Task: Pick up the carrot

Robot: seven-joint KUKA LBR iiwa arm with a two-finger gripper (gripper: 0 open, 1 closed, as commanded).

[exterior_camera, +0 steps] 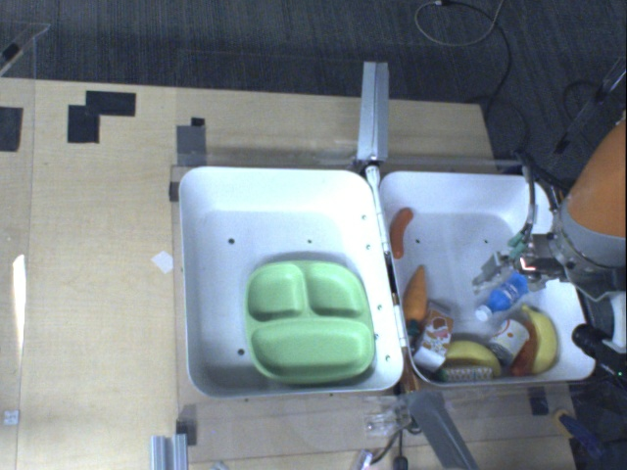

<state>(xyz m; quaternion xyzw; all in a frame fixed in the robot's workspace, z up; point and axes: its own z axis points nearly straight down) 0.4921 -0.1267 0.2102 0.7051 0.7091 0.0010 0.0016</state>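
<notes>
A: Presumably the approach step. Carrot (416, 294) lies in the right bin (460, 196), hard against the left wall, long axis roughly along that wall, just below a red sausage (401, 231).

B: Tool (511, 260)?

A: Over the bin's right half, well apart from the carrot, above a small bottle (500, 297). Open or closed, I cannot tell (too blurred).

B: Advice?

A: Travel left, straddle the carrot across its width, mind the wall and the packet (435, 333) at its lower end.
</notes>
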